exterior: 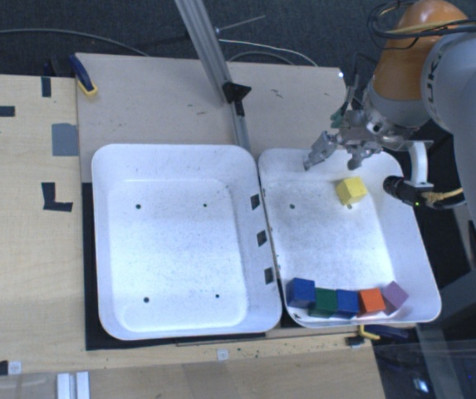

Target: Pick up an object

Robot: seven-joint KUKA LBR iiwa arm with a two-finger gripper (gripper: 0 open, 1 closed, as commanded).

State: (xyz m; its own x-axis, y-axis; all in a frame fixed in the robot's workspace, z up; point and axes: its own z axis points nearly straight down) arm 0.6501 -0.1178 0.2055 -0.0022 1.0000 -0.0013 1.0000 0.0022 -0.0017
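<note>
**Approach phase of a pick: gripper poised above the right bin**

Bench (163, 98), pale wood, bearing two shallow white bins side by side; left bin (105, 223), its floor bare and speckled; right bin (404, 256), holding all the loose objects; grey arm (458, 73) with its orange band (412, 48), reaching in from the right over the far end of the right bin; gripper (336, 151), hanging above that far end, fingers spread wide with nothing between them; yellow cube (351, 191), lying alone on the bin floor just beside and slightly nearer than the fingertips, apart from them; row of small blocks along the near wall, namely blue block (301, 291), green block (326, 300), a second blue block (347, 302), orange block (371, 300) and purple block (395, 294), packed touching one another.

Step in hand, as judged: approach, no object yet taken; the yellow cube appears the likeliest target, being isolated and closest. The next move calls for centring the spread fingers over the cube, descending to straddle it, then closing squarely on opposite faces.
</note>
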